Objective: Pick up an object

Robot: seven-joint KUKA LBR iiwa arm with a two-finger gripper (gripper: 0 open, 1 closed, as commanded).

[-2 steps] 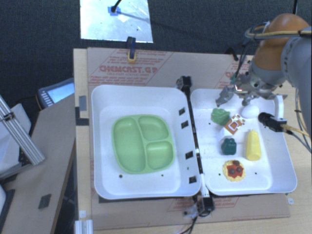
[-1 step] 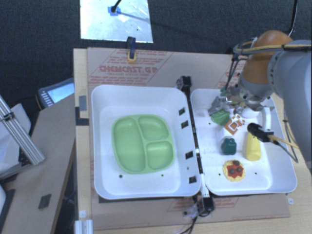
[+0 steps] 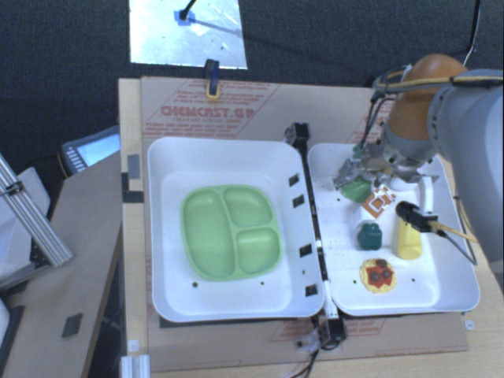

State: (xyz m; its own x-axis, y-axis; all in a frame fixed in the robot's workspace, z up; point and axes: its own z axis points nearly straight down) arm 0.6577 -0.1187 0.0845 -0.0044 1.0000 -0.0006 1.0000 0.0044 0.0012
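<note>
A grey arm (image 3: 472, 124) with an orange band reaches in from the right over the right bin (image 3: 441, 286). It is one of two shallow white bins set side by side on a brown board (image 3: 236, 109) printed with red lettering. The end effector (image 3: 352, 173) sits low at the bin's far left part, right over a light green block (image 3: 356, 190). The two look to be touching or nearly so, but the view does not settle whether the block is gripped. Whether the end effector is apart or together cannot be told.

Just right of the block lies an orange-and-white card (image 3: 379, 202), tilted. Nearer the camera, a dark green lump (image 3: 368, 235) stands near the middle of the bin. A yellow piece (image 3: 409, 242) is close on its right, the two apart. A small round toy pizza (image 3: 379, 275), yellow with red topping, lies flat toward the bin's near edge, below the lump.

The left bin (image 3: 169, 290) holds a pale green tray (image 3: 232, 231) with three compartments, lying flat at its middle. A row of black clips (image 3: 299, 203) runs along the seam between the bins. A yellow clamp (image 3: 213, 89) sits on the board's far edge, and a shiny sheet (image 3: 187, 22) lies beyond it.
</note>
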